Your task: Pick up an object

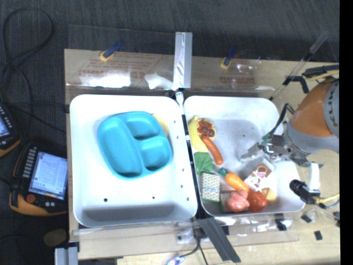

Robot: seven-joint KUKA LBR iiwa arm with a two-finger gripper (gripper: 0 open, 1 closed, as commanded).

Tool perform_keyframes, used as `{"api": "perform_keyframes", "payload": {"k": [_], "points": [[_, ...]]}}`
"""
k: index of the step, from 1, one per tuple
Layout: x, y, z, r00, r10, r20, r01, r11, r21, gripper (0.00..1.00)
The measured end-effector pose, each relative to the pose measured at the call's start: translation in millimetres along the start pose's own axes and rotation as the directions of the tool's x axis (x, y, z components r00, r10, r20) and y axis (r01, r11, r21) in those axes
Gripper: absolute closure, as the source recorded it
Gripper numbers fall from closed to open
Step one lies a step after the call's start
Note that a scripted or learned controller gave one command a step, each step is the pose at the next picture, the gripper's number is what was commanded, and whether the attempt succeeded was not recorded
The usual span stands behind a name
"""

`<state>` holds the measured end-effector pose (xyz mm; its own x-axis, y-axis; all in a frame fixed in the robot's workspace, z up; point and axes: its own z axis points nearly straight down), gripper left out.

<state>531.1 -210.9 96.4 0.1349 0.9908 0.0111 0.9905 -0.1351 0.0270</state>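
Orange is the colour we are reading first: the band above the arm's wrist is sitting at the right rim of the right bin (231, 106), and below it the tool (263, 148) is reaching in over the bin's bare middle floor. We are judging this as the approach step, with nothing picked up yet. From above, we cannot tell how wide the tool is standing, and we are seeing nothing held in it.

The nearest thing is a small white carton with a red print (258, 175), lying just beside the tool on its near side, tilted against the toy food. Touching it on the left is an orange carrot (236, 180), and beyond that a red and pink heap (242, 201) is crowding the front corner. A sausage-like orange piece (214, 149) and a yellow banana (193, 134) are lying along the left wall, with a green leaf shape (203, 163) and a checked packet (210, 187) below them.

We are expecting the next move to call for a short shift toward the front and a straight descent onto the carton, since its neighbours are pressing close and could be nudged.

The left bin (83, 164) is holding a blue divided plate (134, 143).
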Motion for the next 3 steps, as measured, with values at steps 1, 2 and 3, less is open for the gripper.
{"api": "perform_keyframes", "payload": {"k": [1,2,3], "points": [[34.0,-47.2,4.5,0.998,0.054,0.017,-0.054,0.999,0.009,0.00],[78.0,-41.9,6.0,1.000,0.016,0.014,-0.016,1.000,0.013,0.00],[30.9,-5.8,-9.0,0.869,0.493,0.029,-0.494,0.869,0.021,0.00]]}}
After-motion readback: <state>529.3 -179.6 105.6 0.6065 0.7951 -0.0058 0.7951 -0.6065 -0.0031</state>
